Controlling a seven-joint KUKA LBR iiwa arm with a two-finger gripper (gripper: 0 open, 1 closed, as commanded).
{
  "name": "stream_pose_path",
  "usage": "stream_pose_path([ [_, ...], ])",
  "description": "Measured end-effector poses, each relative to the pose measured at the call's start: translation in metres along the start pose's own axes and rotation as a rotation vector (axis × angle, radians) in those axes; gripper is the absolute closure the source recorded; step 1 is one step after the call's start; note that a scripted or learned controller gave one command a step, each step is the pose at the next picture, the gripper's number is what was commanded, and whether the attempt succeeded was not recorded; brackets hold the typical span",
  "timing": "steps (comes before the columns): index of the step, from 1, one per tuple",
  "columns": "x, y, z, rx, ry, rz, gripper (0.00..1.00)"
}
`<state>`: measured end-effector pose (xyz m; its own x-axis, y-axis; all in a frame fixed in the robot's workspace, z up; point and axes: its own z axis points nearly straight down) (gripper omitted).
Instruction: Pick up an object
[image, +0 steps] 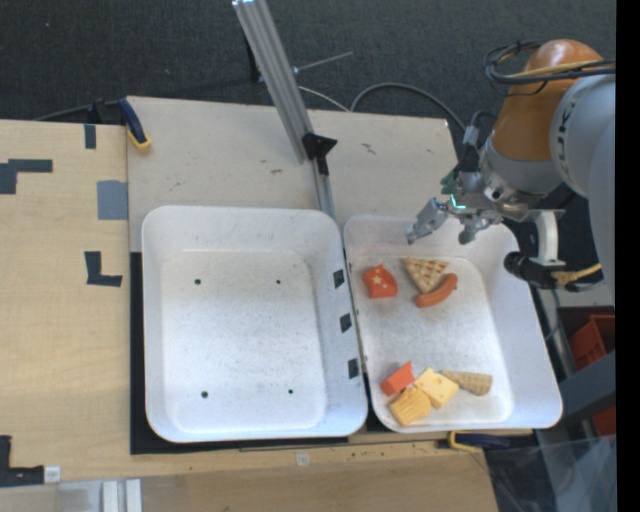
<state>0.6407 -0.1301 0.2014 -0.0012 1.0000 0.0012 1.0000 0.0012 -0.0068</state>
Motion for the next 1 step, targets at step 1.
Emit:
stream_pose_path([
  [1, -0.0001, 0.0011, -0.0032, -0.005, -0.001, -0.001, 0.0],
])
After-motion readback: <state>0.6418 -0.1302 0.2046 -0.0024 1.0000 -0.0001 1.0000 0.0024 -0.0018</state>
